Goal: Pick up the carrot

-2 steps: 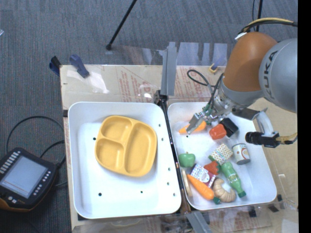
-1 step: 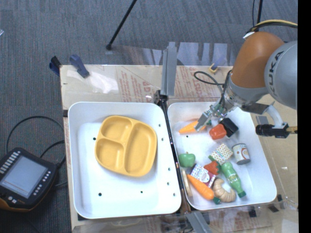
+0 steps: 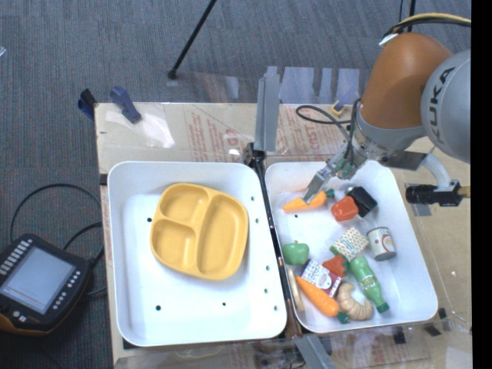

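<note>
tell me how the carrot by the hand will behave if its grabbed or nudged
The carrot looks like moulded toy plastic, so probably stiff and light. Its smooth, tapered body may slip from the hand. Lying on its side on the right bin floor, it could roll if nudged.

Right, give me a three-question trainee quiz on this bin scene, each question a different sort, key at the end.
1. True or false: the yellow divided plate lies in the same bin as the toy food.
2. Multiple choice: the gripper is at the A) green bottle B) small carrot at the far end of the right bin C) croissant.
3. Fill in: a second, larger carrot lies at the ___ end of the right bin, beside the croissant.

Key
1. False: the plate is in the left bin, the food in the right.
2. B.
3. Near.
</note>
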Motion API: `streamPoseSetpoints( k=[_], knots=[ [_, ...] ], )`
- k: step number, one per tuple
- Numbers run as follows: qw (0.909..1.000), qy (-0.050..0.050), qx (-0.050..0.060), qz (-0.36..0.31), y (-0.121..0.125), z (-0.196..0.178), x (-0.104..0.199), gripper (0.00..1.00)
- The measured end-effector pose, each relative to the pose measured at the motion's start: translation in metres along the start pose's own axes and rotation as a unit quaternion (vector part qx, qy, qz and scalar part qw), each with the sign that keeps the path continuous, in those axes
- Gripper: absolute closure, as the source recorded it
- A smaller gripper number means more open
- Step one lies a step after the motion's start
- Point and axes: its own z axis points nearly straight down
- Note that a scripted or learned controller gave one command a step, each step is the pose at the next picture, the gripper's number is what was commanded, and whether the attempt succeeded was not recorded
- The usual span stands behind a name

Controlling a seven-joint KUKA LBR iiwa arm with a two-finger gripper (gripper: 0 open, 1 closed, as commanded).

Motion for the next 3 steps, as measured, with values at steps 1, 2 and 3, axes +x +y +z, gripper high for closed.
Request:
streamPoseSetpoints(
  k=[1, 2, 3],
  knots=[
    [0.9909, 0.004, 0.003, -0.134, -0.003, 0.056, -0.008, 0.00],
    [0.9694, 0.001, 0.000, -0.245, 0.002, 0.039, -0.003, 0.00],
    [0.9332, 0.003, 0.001, -0.359, -0.006, 0.053, -0.012, 0.00]
  ],
)
